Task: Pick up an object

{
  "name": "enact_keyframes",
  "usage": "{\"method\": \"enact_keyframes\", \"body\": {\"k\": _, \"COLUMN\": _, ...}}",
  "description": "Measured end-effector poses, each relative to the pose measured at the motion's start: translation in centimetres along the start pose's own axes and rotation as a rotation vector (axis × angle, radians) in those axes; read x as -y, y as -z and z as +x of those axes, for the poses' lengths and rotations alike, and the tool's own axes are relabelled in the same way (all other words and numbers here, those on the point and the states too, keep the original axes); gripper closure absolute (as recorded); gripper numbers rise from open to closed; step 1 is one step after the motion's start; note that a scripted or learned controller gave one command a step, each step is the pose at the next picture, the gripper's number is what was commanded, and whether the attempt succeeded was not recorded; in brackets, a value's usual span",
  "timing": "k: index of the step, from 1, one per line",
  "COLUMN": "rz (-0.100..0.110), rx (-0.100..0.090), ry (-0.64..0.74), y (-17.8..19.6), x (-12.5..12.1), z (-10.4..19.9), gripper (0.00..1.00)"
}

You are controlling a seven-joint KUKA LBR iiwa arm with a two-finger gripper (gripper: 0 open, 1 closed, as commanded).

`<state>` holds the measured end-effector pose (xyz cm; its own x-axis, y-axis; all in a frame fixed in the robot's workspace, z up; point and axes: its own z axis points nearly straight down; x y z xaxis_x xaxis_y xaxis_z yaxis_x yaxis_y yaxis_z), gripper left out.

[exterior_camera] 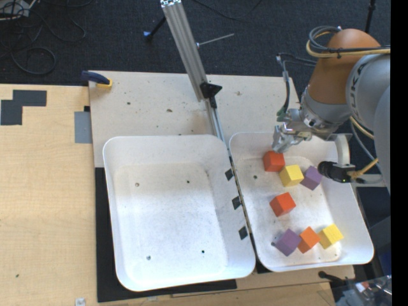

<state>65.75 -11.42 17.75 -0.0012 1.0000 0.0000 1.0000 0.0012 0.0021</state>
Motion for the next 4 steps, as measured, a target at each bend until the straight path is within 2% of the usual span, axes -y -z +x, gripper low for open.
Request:
{"method": "enact_keyframes", "body": {"k": 1, "rz": -0.001, "rx": 0.001, "ry": -0.001, "y": 5.0, "x": -0.1, "z": -0.2, "gripper": 1.0}}
{"method": "enact_keyframes", "body": {"k": 2, "rz": 0.007, "rx": -0.003, "ry": 0.003, "y": 4.1, "x": 1.3, "z": 5.2, "gripper": 1.0}}
{"method": "enact_keyframes", "body": {"k": 3, "rz": 0.006, "rx": -0.003, "ry": 0.003, "y": 4.7, "x": 2.1, "z": 9.8, "gripper": 1.0}}
{"method": "enact_keyframes", "body": {"k": 4, "rz": 0.007, "rx": -0.003, "ry": 0.003, "y": 5.8, "x": 4.4, "z": 14.9, "gripper": 1.0}}
